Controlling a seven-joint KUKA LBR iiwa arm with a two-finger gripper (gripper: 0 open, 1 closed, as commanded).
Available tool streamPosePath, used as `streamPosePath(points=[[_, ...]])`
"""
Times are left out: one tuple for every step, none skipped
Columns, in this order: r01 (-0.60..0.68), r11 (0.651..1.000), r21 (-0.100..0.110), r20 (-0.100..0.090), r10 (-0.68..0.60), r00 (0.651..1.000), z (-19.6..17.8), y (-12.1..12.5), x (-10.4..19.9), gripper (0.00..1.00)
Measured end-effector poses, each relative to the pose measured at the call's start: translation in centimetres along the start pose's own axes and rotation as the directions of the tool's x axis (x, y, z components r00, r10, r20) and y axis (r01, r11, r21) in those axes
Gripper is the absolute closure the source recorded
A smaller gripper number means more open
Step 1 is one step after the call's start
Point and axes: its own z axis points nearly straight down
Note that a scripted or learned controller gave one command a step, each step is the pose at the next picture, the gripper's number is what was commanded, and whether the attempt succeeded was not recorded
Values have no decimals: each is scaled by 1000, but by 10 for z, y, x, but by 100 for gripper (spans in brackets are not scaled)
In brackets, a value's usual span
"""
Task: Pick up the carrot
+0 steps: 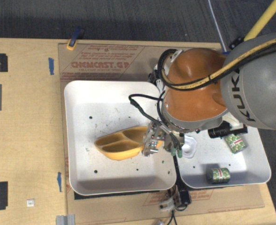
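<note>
Tool (153, 143), grip state indeterminate, sits at yellow dish (120, 143) in left bin (77, 125); locating the carrot comes next.

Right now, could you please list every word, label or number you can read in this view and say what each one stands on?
"KUKA": black letters on the grey arm, partly cut off at its edge.
"CHEMCAST.GP": my best reading of faint red print on the cardboard sheet behind the left bin; the smaller red lines above are blurred.
Green labels on the two cans in the right bin: too small to read.
</note>
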Motion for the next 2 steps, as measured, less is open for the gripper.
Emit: streamPosePath(points=[[-61,998,-2,3,61,998,-24,-10,-91,100],[-26,1000,-1,2,26,1000,44,-143,-96,100]])
